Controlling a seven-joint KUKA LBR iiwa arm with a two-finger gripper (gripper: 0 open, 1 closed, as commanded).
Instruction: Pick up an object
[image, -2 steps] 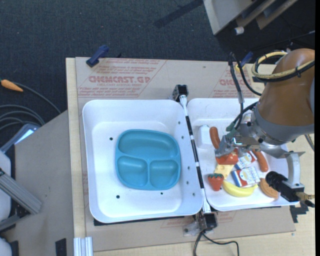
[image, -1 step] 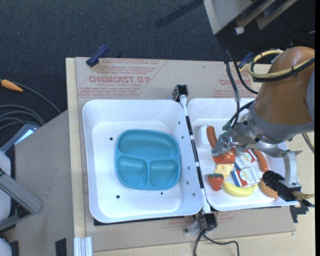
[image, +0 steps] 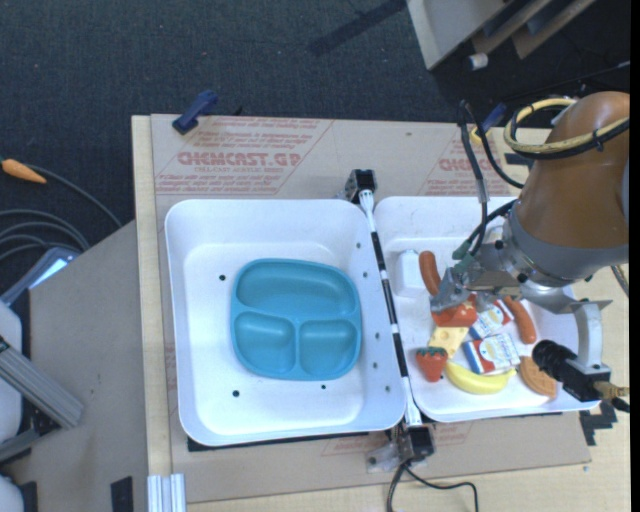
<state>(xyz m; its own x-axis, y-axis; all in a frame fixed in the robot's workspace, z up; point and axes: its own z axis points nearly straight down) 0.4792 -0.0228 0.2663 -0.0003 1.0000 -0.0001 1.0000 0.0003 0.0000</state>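
The right bin (image: 400, 235) holds a heap of toy food. There is a brown-red sausage (image: 430, 270) at its left, a red piece (image: 457, 316), a yellow wedge (image: 449, 340), a strawberry (image: 431, 363), a banana (image: 477, 379), a white and blue carton (image: 496, 347), a second sausage (image: 523, 319) and a tan piece (image: 537, 379). My gripper (image: 453, 290) reaches in from the right and hangs low, just above the red piece and beside the left sausage. The wrist hides the back part of the heap.
In the left bin (image: 190, 300) lies a blue divided plate (image: 296, 318). A black-clipped ridge (image: 382, 290) separates the two bins. On the brown board behind them rests a blue clip (image: 194, 111).
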